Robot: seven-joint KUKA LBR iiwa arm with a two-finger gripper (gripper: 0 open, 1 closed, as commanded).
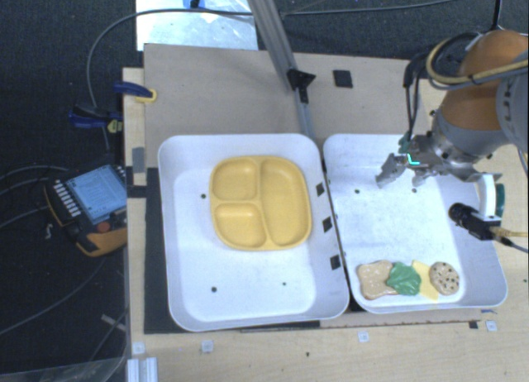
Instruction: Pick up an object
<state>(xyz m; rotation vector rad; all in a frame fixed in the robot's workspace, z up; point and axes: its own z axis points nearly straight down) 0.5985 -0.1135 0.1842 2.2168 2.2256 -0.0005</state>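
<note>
Toy food items, front edge of right bin (496,289): bread slice (374,279), green leaf (404,279), yellow piece (426,280), cookie (445,277). Gripper (403,175) above bin's rear, fingers spread, nothing between. Left bin (186,289): yellow divided plate (259,202)

Two white bins are seen on a tan bench (223,91), the left bin (186,273) and the right bin (388,231). A pale yellow divided plate (260,202) is set against the white of the left bin. In the right bin, a light tan toast slice (374,279), a green leafy piece (405,279), a yellow piece (425,281) and a tan cookie (445,277) dotted with dark specks are shown. The gripper (403,172) is coloured grey, with a small cyan light.
</note>
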